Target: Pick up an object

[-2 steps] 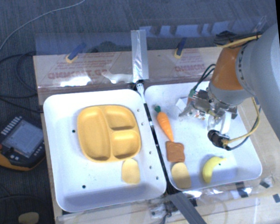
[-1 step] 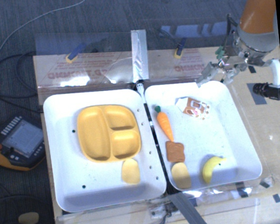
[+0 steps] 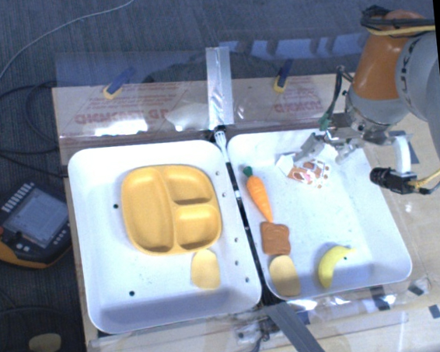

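Camera view: two white bins on a table (image 3: 411, 214). Right bin (image 3: 369, 218): carrot (image 3: 259, 197), brown block (image 3: 275, 238), tan piece (image 3: 283, 274), banana (image 3: 332, 265), small red-and-white packet (image 3: 309, 172). Left bin (image 3: 102, 246): yellow tray (image 3: 169, 208), pale lump (image 3: 205, 270). End effector (image 3: 320, 147) low at the right bin's top, just beside the packet. Open or shut: cannot tell. Nothing lifted yet. Whole pick still to do.

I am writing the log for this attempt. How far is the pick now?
Done: the arm has reached the right bin, its hand at the far side. In hand: it sits right over a small red-and-white object, not clearly gripped. Left: grasp and lift. The carrot, banana and yellow tray lie untouched.
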